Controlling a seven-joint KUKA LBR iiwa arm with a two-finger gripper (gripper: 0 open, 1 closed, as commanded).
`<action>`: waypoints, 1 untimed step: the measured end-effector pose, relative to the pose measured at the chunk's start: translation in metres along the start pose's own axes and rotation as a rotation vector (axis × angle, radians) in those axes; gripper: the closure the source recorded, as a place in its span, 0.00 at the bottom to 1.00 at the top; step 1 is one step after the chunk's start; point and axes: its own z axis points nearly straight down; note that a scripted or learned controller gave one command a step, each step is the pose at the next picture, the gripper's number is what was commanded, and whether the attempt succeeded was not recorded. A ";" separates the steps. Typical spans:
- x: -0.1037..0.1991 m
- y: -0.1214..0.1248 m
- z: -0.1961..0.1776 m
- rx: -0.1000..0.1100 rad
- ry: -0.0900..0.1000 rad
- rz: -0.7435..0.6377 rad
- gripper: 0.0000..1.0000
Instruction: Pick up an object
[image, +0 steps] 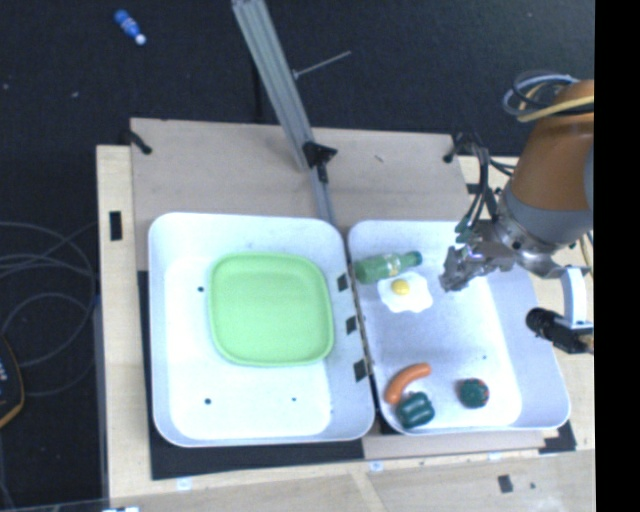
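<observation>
A: What sort of place is this?

B: A robot lab. A plywood bench (250, 150) stands on a dark floor (60, 80), bearing two white bins: the left bin (180, 400) at nine o'clock, the right bin (520, 370) at three.

A: What else shows it?

B: Loose cables (40, 290) trail over the floor at nine o'clock, a metal pole (275, 75) slants in from twelve, and the arm (555, 170) carries bundled wiring at two. The bins hold toy food and a green plate (270, 308).

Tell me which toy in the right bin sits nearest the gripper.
The fried egg, white with a yellow yolk, just left of the gripper. The green bottle lies farther left; the sausage, green pepper and dark green ball sit at the bin's near end.
</observation>
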 end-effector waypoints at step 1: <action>0.060 -0.009 -0.004 0.000 0.000 0.000 1.00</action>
